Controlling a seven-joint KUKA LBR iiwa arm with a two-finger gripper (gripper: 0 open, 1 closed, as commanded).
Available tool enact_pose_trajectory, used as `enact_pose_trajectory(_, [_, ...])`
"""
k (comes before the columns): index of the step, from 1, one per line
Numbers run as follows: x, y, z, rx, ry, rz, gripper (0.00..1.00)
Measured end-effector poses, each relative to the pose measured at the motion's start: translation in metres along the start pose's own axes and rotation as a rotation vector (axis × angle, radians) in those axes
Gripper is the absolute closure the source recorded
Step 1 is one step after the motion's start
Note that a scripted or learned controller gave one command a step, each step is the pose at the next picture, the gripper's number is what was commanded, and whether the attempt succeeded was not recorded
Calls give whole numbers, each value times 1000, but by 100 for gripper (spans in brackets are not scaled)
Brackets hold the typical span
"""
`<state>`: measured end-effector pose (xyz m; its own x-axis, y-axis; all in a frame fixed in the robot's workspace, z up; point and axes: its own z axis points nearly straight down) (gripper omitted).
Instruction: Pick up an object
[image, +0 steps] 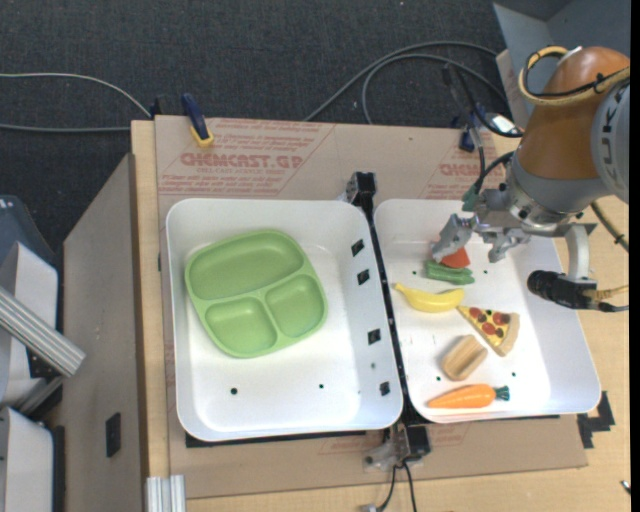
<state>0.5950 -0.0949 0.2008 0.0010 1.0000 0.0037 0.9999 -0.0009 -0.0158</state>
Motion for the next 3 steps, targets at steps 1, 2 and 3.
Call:
enact_pose_trajectory(1, [0,2,-6,-10,-1,-2,0])
enact_pose_trajectory(2, [2,-5,43,-5,-1,-1,0])
enact_pose_trajectory(3, [4,-6,87,-5,-1,-1,0])
